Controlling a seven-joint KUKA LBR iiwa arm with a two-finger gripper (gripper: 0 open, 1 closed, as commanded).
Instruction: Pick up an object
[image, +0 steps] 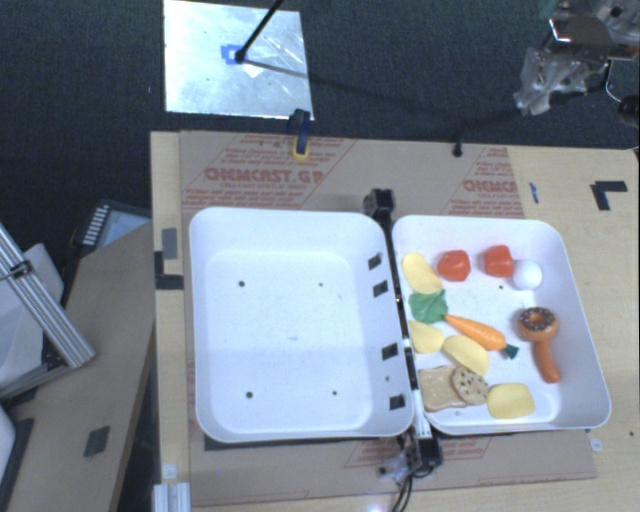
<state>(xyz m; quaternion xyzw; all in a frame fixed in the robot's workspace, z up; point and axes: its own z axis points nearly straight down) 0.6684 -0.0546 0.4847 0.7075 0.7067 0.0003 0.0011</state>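
The right white bin (580, 290) holds several toy foods. Among them are a red tomato (454, 264), a red block (499, 260), a white egg (527, 274), a green leaf (428, 306), an orange carrot (477, 331), a brown donut (537, 321) on an orange stick, a bread slice (436, 387), a cookie (468, 384) and yellow pieces (510, 400). My gripper (540, 88) hangs high at the top right, beyond the bench's far edge and well apart from the bin.
The left white bin (285, 320) lies beside the right one, joined by a black hinge strip (395, 320). Both rest on a brown board (400, 170). A shiny metal sheet (237, 58) lies at the back left. A metal rail (40, 310) stands at the left.
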